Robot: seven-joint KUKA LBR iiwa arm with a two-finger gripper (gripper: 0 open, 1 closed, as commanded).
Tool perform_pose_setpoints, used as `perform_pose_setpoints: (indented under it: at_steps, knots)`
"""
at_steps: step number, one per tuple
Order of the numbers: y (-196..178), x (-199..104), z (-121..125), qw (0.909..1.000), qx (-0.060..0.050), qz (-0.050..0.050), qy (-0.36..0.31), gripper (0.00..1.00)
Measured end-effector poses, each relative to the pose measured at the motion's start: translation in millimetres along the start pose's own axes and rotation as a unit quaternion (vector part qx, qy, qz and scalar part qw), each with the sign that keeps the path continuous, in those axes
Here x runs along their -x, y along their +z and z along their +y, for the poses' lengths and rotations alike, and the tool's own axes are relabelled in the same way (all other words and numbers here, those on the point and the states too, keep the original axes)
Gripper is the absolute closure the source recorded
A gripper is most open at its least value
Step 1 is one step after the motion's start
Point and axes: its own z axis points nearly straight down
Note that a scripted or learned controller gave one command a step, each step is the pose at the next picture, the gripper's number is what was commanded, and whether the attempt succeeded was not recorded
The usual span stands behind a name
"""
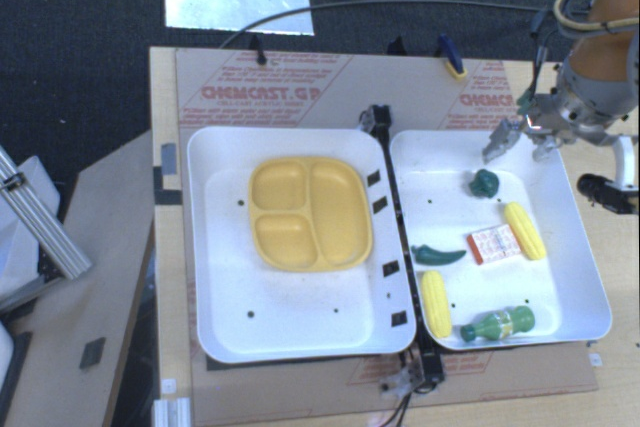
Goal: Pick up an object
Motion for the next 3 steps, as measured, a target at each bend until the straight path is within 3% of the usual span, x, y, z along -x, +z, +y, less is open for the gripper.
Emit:
perform_pose_setpoints:
  at_steps: [1,3]
  knots:
    - [-8,0,3,1.0000,0.007,-0.001,-0.001,0.00]
    - [113,-14,6,1.0000,0.004,-0.001,-0.003,0.00]
